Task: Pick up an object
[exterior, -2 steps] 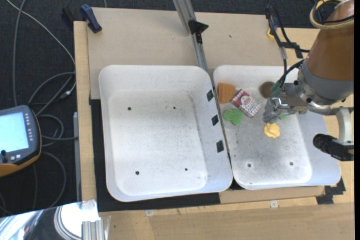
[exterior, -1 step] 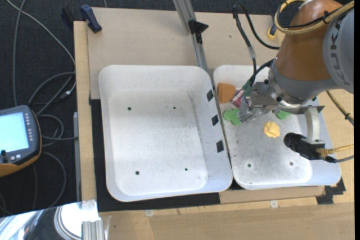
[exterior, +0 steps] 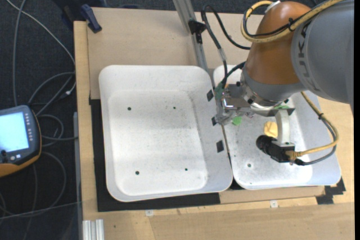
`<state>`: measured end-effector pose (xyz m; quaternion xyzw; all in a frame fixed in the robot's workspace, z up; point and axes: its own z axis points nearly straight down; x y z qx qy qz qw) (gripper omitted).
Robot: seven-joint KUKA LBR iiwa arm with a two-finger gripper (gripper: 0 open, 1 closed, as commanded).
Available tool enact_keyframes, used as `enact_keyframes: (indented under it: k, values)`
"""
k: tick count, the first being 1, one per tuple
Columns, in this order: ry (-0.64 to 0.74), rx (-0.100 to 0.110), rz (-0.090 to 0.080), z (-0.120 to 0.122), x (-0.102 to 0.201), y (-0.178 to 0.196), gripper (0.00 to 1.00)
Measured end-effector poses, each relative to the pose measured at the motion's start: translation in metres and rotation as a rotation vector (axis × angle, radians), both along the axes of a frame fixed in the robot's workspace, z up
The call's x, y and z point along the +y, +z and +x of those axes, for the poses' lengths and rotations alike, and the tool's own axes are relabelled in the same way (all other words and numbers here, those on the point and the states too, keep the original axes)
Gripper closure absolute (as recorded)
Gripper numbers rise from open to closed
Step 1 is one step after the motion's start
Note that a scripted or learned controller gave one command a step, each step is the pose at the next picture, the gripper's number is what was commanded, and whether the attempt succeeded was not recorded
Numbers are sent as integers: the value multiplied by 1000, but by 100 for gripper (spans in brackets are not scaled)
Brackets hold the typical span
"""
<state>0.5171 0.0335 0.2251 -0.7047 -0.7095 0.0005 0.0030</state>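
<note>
Looming closest, grey arm is reaching over right bin, beside left bin on wooden bench; gripper state unclear.

My arm is grey, with an orange band above the wrist. Both bins are white: the left bin is dusted with fine dark specks and four dark dots, the right bin less so. The tabletop is pale tan. Below my wrist sit a yellow object and a green bit.
</note>
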Motion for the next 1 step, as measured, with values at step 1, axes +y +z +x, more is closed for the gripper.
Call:
enact_keyframes:
  k: [1]
  values:
    - [1, -7, -1, 7, 56, 13, 100]
